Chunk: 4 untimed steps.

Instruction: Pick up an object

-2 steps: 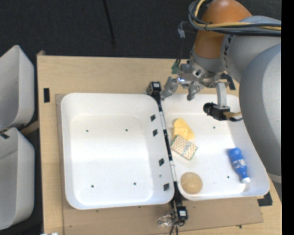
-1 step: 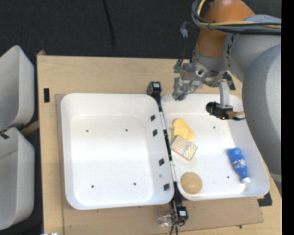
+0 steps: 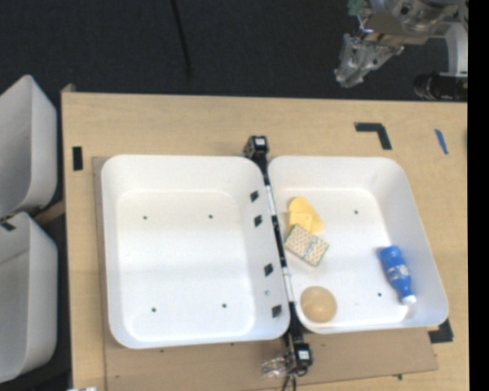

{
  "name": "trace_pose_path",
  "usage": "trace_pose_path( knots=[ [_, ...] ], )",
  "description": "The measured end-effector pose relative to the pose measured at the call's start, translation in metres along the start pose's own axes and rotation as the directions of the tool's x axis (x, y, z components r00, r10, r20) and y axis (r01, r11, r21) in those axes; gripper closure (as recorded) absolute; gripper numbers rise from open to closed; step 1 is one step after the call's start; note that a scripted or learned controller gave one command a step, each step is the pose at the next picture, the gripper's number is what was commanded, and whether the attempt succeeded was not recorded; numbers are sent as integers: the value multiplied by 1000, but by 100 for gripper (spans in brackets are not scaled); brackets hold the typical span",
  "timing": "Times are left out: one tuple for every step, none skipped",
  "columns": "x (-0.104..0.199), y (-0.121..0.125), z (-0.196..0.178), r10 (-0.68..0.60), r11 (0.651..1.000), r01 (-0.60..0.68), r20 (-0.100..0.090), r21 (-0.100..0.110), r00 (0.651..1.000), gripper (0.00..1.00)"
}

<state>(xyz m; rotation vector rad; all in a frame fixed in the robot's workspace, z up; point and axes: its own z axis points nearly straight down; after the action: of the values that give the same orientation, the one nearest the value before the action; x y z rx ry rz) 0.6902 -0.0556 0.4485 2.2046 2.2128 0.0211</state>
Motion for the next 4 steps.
trace_pose_path(
  knots=[
    [5,0,-8,2,1000,-2,-1,18,1000,100],
    [21,0,-29,2,1000,-2,-1,19,1000,100],
    [31,0,-24,1,1000,-1,-1,21,1000,100],
    [43,0,-25,2,1000,-2,-1,20,1000,100]
  ],
)
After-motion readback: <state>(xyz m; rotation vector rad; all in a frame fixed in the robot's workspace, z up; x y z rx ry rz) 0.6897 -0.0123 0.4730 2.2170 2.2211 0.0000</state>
